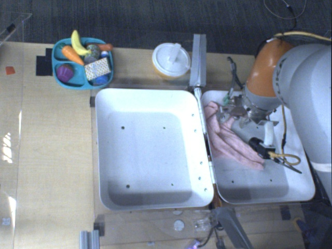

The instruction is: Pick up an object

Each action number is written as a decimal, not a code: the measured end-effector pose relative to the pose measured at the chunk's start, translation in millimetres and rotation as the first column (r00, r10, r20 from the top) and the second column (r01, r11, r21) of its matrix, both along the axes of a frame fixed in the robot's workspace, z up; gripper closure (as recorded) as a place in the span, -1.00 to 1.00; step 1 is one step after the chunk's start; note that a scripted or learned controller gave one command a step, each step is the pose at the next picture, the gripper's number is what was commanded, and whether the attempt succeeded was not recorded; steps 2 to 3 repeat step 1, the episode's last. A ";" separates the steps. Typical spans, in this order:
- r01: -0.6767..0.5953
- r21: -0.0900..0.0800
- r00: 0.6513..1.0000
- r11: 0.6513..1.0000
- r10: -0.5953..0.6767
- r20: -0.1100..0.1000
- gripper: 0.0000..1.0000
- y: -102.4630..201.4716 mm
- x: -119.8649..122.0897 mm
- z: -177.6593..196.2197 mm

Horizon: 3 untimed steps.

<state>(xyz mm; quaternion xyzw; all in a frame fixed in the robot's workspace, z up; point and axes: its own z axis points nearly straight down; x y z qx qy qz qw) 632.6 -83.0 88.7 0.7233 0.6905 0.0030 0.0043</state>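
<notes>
tray (58,82): blue, far left on bench, holds toy food incl. banana (78,43), carrot (72,55), purple piece (65,72); well apart from bins.
cup (171,59): white lid, yellow base, behind left bin.
left bin (150,148): white, shallow.
divider (197,60): grey bar upright btw bins at back.
right bin (270,188): white, touching left bin.
cloth (228,139): pink, crumpled, in right bin vs. left wall, runs toward centre.
scissors (275,153): black/yellow, just right of cloth, in right bin.
gripper (239,109): over back of right bin, at cloth's upper edge; fingers – cannot tell spread or pinching.
arm (303,87): grey w/ orange band, covers bin's right rear.
</notes>
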 end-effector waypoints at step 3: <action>-0.228 -0.003 0.974 0.974 0.228 -0.005 -1.00 -3.3 37.8 -0.3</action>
